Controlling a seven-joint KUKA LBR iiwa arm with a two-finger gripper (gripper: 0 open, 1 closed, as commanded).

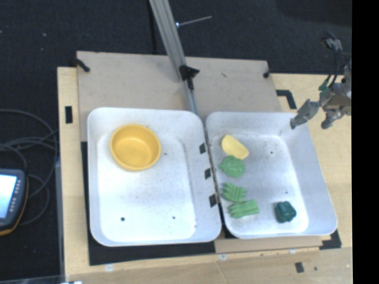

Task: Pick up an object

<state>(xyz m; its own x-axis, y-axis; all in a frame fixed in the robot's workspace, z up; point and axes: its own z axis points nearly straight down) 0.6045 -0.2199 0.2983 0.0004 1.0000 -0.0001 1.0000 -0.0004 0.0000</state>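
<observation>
Up at the right bin's (308,158) far right corner, the gripper (315,116) hovers with fingers apart, holding nothing. Yellow piece (235,147), three green toys and a dark green block (285,212) lie inside.

A yellow bowl (135,147) sits in the left bin (100,218), while the gripper (315,115) hangs open-fingered over the right bin's (314,182) far corner.

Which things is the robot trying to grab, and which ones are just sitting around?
For the job:
tool, open, over the right bin's upper right corner
yellow piece
round green piece
two ridged green pieces
dark green piece
any of them could be picked.

Just lying about:
yellow bowl in the left bin
screen
metal pole
</observation>
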